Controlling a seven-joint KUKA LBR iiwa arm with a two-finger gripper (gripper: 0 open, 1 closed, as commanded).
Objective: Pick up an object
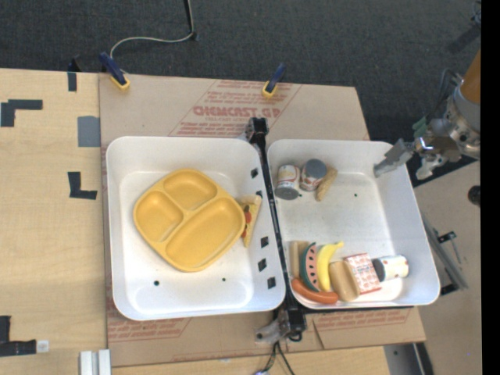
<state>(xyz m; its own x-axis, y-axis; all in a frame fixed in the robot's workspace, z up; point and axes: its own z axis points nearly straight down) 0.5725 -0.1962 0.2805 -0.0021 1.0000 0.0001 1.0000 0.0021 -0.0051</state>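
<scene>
While nothing sits between the fingers, the scene reads so:
Objects: small cans [299, 180], toy banana [328, 261] and carton [360, 273] lie in the right bin [394, 209].
Gripper [398, 156]: above that bin's right rim, jaws apart.
Left bin [125, 248]: yellow divided plate [190, 219].

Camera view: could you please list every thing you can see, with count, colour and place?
Bins: two, white, side by side on the bench.
Divided plate: one, yellow, left bin.
Cans: two, grey-topped, right bin's far part.
Toy banana: one, yellow, right bin's near edge.
Small box: one, red-and-white, beside the banana.
Clamps: two, blue-and-yellow, far cardboard edge.
Gripper: one, grey, above the right bin's far right corner.
</scene>
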